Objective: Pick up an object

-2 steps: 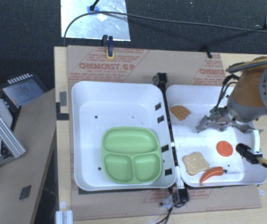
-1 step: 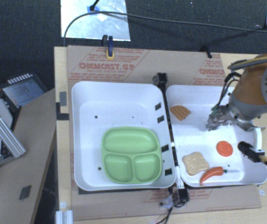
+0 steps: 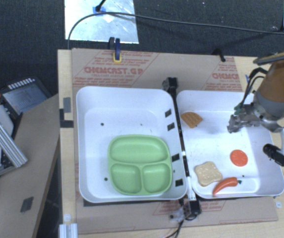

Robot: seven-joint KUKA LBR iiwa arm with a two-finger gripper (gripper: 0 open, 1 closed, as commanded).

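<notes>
Hovering over the right bin point(image 3: 275, 182) with finger state I could not tell, the claw point(image 3: 236, 124) hung above-right of the red disc point(image 3: 239, 157), which looked light, stiff, flat and best pinched across its rim.

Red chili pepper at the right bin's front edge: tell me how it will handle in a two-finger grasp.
The curved red chili pepper with a green stem looks like a small toy, so probably light and stiff. Its tapered, glossy-looking body may slip from a pinch near the tip. Lying beside the tan bread slice near the white bin's wall, it leaves fingers little room.
</notes>
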